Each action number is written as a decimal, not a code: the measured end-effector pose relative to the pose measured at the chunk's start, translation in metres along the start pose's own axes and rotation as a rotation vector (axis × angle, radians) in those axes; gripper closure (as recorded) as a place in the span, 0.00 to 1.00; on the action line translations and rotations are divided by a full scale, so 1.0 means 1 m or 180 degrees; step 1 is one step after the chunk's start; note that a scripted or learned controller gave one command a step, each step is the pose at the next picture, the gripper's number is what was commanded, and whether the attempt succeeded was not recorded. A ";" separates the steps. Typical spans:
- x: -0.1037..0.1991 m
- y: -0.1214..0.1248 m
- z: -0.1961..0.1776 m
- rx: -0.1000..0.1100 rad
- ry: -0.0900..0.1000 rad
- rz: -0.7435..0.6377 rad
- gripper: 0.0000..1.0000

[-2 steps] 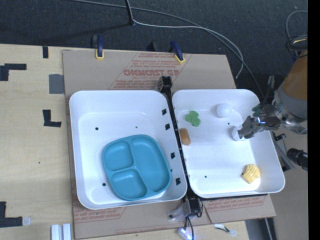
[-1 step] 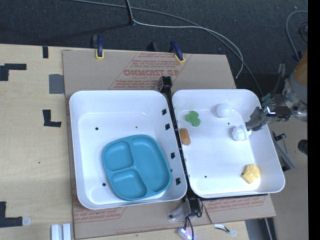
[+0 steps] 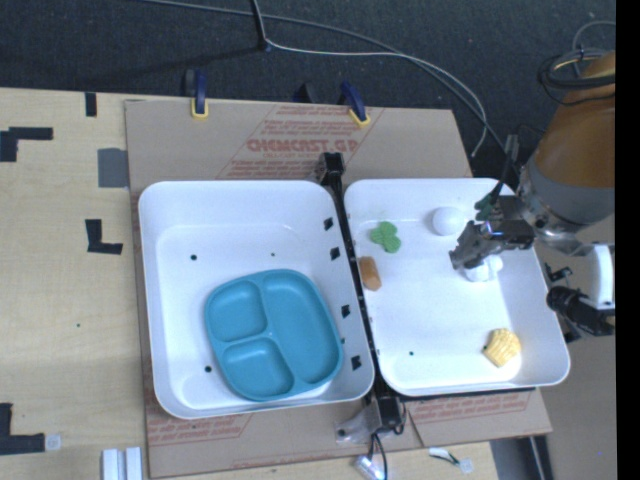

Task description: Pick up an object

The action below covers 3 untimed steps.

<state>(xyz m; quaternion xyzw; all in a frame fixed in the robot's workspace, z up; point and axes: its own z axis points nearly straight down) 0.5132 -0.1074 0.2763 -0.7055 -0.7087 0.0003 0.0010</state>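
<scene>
The right bin (image 3: 420, 363) holds a green broccoli-like piece (image 3: 385, 236), a small orange-brown piece (image 3: 370, 273) by its left wall, a white ball (image 3: 444, 220) near the back and a yellow corn piece (image 3: 502, 347) at the front right. My gripper (image 3: 474, 257) hangs over the right side of this bin, just right of the white ball. A small white object (image 3: 481, 269) lies directly under its tips. The view does not show whether that object is held.
The left bin (image 3: 170, 218) contains a blue divided plate (image 3: 272, 334). Black clips run along the divider (image 3: 345, 258) between the bins. Both bins rest on cardboard (image 3: 290, 138) clamped at the back. A cable (image 3: 400, 58) runs across the dark floor behind.
</scene>
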 end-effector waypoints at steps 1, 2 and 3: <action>0.055 0.000 0.018 0.0001 0.0000 -0.0001 1.00; 0.107 0.001 0.035 0.0001 -0.0001 -0.0001 1.00; 0.156 0.006 0.031 -0.0004 0.0000 -0.0001 1.00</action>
